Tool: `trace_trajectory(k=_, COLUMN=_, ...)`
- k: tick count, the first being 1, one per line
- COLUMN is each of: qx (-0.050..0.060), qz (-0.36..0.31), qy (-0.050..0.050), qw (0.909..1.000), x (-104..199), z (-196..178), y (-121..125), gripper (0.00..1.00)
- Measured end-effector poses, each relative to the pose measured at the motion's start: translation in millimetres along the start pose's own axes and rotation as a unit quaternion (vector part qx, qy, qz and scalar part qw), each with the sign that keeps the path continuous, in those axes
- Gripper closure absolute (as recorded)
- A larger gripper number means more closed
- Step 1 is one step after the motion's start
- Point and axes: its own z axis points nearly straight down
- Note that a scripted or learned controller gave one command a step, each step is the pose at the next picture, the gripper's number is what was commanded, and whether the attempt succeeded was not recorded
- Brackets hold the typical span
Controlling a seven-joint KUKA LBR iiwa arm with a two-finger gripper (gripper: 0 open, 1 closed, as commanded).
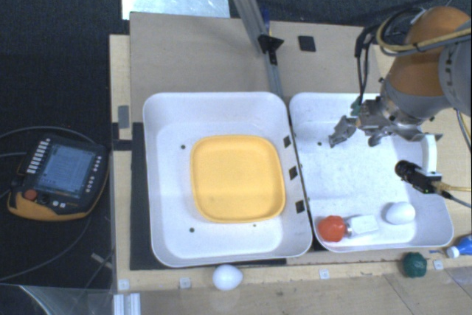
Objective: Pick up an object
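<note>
Nearest the bench's (199,48) front edge lie a white egg (227,277) and a green ball (414,264), both outside the bins. Along the right bin's (354,181) front wall sit a glossy red ball (332,228), a white block (363,225) touching it and a smooth white egg shape (400,213). Farther back the gripper (360,130) hovers over bare bin floor; its fingers look spread and hold nothing. Leftward, a rounded yellow plate (238,178) fills the left bin (169,158). No writing is legible.

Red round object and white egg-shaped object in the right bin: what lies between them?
In the camera view, a small white rectangular block lies between the red round object and the white egg-shaped object, touching the red one.
</note>
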Motion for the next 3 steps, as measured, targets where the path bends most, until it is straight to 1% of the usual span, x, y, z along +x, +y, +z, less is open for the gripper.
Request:
trace_trajectory(k=1, qx=0.000, qz=0.000, qy=0.000, qw=1.0000, x=2.3, z=60.0, y=3.4, gripper=0.00)
trace_trajectory(k=2, qx=-0.001, qz=0.000, qy=0.000, qw=1.0000, x=2.4, z=89.6, y=3.3, gripper=0.00)
trace_trajectory(k=3, qx=-0.002, qz=0.000, qy=0.000, qw=1.0000, x=2.2, z=78.2, y=4.1, gripper=1.00)
